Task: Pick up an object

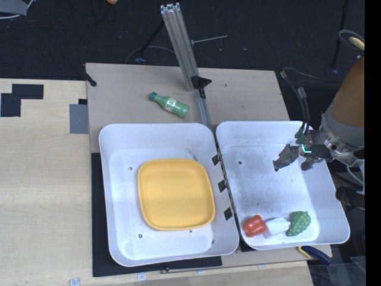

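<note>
Camera view gives us three candidates for the pick, all bunched in the near corner of the right bin (333,219): a red pepper-looking toy (255,225), a small white block (276,226) and a green bumpy thing (299,223) that looks like grapes or broccoli (too small for us to call). They sit touching or just about touching in a row, pepper on the left, white block in the middle, green one on the right, so we reckon a clean grab on any one of them is going to be awkward with its neighbours crowding in.

Further up the same bin, the gripper (293,157) hangs over the far right part of the floor, well apart from that cluster. We see its two dark fingers spread apart, with nothing between them. Our guess is it's staged for a descent, but it would need to shift toward the near corner to reach anything.

Next door, the left bin (113,159) holds a yellow plate (176,193) lying flat in the middle. Beyond the bins, a little green bottle (169,104) lies on its side on the bench (250,94), near the foot of a slanted metal rail (181,40).
</note>
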Controlling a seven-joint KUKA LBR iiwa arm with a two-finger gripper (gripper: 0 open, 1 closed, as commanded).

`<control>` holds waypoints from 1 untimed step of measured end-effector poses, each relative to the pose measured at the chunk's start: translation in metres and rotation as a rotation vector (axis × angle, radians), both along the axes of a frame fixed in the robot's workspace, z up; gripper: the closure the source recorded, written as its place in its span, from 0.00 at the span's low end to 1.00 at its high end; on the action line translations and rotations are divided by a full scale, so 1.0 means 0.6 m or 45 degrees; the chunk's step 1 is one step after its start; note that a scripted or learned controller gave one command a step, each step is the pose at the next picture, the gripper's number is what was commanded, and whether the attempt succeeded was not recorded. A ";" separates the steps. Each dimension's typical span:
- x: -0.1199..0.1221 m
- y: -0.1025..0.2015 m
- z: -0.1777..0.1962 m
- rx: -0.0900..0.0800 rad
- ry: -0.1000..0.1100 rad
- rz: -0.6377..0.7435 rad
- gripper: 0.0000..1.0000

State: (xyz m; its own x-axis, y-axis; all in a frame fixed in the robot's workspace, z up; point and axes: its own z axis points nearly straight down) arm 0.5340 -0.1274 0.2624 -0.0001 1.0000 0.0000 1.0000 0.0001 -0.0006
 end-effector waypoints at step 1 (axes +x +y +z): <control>0.000 0.000 0.000 0.000 0.000 0.000 0.00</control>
State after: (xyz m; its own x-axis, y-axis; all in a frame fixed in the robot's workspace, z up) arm 0.5340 -0.1274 0.2624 -0.0001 1.0000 0.0000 1.0000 0.0001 -0.0007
